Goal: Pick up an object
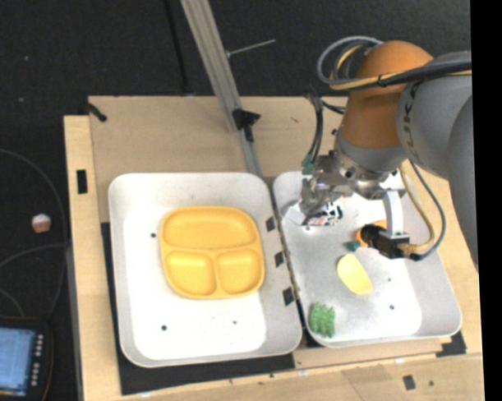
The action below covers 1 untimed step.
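A robotics lab: a bare plywood tabletop (175, 141) carries two shallow white plastic bins (138, 265), with a slanted aluminium camera pole (217, 65) at twelve o'clock and loose black cables (23, 253) at nine.

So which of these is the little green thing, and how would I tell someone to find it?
Start at the right-hand shallow white bin, the one the grey arm reaches over. Follow its near edge to the corner beside the left bin: there lies the small bumpy green object. Its neighbour, the smooth pale yellow oval piece, sits further in; only this one is green and knobbly.
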Available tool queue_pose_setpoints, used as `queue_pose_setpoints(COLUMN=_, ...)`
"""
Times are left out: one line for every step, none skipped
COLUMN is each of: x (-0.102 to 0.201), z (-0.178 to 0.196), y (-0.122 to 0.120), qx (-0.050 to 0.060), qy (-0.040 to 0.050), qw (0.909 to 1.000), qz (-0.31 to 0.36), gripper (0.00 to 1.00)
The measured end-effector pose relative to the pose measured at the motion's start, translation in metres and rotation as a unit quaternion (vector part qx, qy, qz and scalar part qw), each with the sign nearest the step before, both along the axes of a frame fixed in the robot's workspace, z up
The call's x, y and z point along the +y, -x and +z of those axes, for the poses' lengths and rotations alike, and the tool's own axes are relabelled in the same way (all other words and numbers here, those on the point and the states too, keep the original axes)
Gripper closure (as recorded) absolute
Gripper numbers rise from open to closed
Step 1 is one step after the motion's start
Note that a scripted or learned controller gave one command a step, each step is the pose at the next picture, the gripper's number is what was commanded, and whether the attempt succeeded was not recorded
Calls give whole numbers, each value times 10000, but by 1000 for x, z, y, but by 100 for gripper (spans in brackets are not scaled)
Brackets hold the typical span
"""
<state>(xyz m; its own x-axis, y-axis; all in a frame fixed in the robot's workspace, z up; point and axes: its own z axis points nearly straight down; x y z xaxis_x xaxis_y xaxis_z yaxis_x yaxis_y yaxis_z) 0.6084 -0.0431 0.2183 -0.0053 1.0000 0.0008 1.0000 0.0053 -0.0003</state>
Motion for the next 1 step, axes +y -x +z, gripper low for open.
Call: queue_pose_setpoints(x=46, z=2, y=9, qx=-3, qy=-6, qw=10000, qz=7, gripper=100)
